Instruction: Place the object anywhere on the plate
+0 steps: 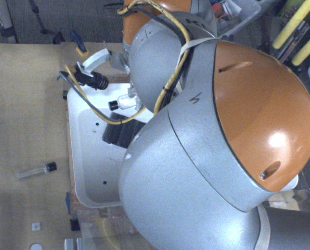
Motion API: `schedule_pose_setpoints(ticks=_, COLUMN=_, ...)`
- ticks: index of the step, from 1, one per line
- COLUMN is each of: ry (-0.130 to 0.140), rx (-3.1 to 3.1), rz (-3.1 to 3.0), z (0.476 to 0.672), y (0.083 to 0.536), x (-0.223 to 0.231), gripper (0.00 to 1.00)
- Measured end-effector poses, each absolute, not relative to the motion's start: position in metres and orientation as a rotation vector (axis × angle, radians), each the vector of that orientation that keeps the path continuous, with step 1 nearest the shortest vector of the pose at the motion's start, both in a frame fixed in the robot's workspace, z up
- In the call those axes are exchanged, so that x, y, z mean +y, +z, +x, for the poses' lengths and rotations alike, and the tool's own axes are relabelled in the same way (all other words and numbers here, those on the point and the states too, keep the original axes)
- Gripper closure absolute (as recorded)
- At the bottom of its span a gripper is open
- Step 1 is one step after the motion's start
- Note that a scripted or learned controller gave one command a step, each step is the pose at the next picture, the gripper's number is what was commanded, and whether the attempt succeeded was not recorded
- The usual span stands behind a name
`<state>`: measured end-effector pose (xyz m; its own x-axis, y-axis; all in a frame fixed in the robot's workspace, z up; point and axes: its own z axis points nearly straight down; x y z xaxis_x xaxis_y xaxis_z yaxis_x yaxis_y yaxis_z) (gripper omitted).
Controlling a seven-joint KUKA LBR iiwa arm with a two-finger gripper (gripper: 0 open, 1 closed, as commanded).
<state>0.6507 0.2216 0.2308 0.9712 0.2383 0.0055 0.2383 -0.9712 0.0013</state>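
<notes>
Here, arm (207, 139) (grey, orange) hides bin (85, 155)

Robotics lab: KUKA arm (207, 139), cabling, white bin (87, 155).

— What is lying in the white bin (85, 191)?
— A black blocky thing (118, 133) is sitting on its floor, dark, matte and angular.
— Is it lying flat?
— It is looking flat, but the grey arm (196, 181) is covering its right side, so I am not making out its full shape, or whether it is the object.
</notes>
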Motion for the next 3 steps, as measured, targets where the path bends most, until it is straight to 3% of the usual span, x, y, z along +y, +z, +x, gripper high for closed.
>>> schedule_pose_setpoints(ticks=1, ry=-0.006, rx=0.497, rz=3.102, z=0.569, y=0.093, x=0.225, gripper=1.0)
schedule_pose_setpoints(ticks=2, ry=0.008, rx=0.857, rz=3.024, z=0.486, y=0.09, x=0.224, gripper=1.0)
schedule_pose_setpoints(ticks=3, ry=-0.03, rx=0.665, rz=3.08, z=0.628, y=0.09, x=0.227, gripper=1.0)
